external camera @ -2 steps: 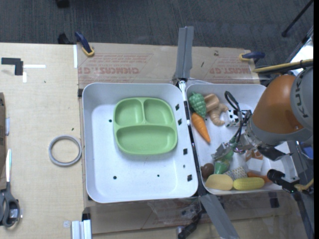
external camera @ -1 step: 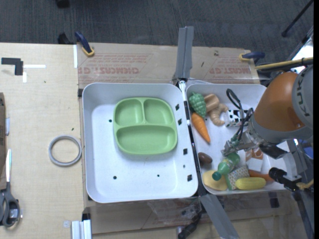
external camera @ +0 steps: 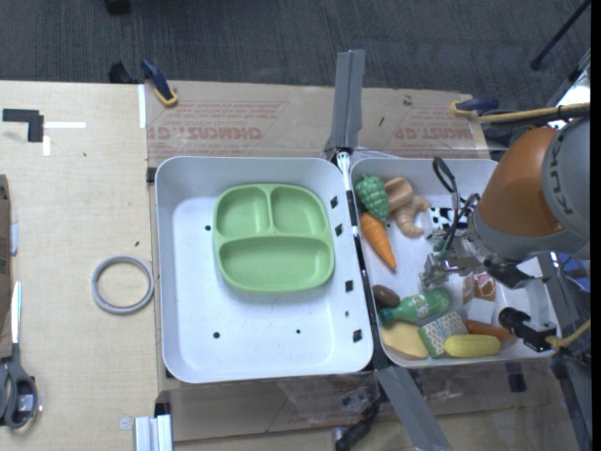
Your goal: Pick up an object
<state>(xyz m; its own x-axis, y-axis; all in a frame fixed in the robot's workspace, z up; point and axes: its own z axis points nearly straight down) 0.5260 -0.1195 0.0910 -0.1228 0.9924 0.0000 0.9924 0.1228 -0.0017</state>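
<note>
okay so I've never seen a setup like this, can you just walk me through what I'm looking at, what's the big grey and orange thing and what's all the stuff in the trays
The big grey and orange thing is a robot arm reaching in from the right. At its tip is a pincer, low over the right tray; whether it grips anything I cannot tell.

The picture comes from one camera fixed above the bench, looking down at a slant.

Two shallow white bins sit side by side. The left bin holds a green divided plate. The right bin holds toy food: a carrot, a corn cob, a green bottle, a yellow wedge and more.

On the bench to the left lie a tape ring and scissors.
</note>
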